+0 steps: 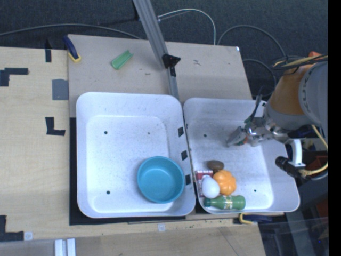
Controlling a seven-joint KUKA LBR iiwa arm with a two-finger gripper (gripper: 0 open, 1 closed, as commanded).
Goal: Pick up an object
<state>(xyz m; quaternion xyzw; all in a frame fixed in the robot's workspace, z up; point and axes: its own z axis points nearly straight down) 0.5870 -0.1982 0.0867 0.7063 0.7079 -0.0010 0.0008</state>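
My gripper (233, 139) hangs over the middle of the right bin (266, 159), its fingers pointing left with nothing between them. Below it, in the bin's front left corner, lies a cluster of objects: a brown oval piece (215, 165), an orange fruit (225, 181), a white egg (210, 187), a small red-and-white box (203, 175) and a green bottle (226, 202) lying on its side. A blue bowl (160, 178) sits at the front right of the left bin (106, 143). The gripper is well above and apart from the cluster.
A slanted metal pole (152, 25) with a black clamp stands behind the bins. A green block (121, 60) and a blue-yellow tool (72, 49) lie on the board behind the left bin. Cables run at the back right.
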